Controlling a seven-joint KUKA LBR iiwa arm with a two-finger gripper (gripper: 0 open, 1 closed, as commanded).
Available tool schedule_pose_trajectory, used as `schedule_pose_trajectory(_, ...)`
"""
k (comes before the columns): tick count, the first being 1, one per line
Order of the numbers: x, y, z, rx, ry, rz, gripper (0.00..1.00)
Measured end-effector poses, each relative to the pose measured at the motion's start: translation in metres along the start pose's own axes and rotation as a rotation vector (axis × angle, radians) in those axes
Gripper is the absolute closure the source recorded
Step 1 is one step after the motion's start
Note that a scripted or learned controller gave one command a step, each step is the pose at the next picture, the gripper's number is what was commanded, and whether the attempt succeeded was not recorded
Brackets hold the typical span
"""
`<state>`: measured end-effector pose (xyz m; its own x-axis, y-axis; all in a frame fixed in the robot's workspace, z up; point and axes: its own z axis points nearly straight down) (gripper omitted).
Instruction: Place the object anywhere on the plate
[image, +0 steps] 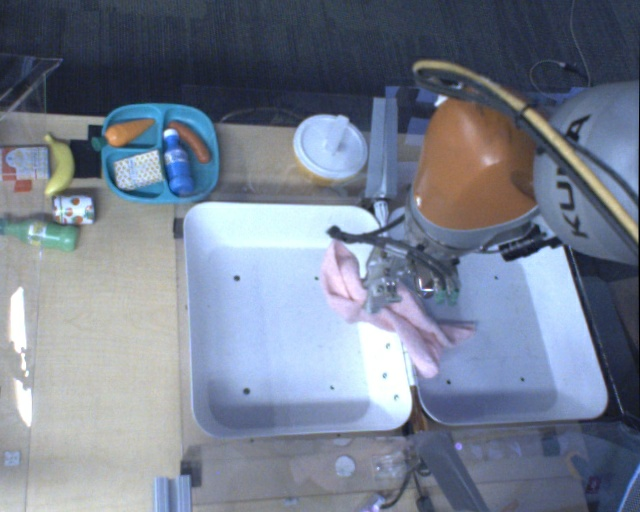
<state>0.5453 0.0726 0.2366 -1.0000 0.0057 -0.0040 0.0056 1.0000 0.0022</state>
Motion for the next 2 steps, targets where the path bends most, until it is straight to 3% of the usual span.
schedule_pose_trajectory(1, 0.0363, 0.0353, 0.0101, 0.001, 0.005, -0.007, 1.0)
schedule_pose_trajectory(2, 0.0362, 0.0351, 0.01, 0.001, 0.005, -0.007, 0.0)
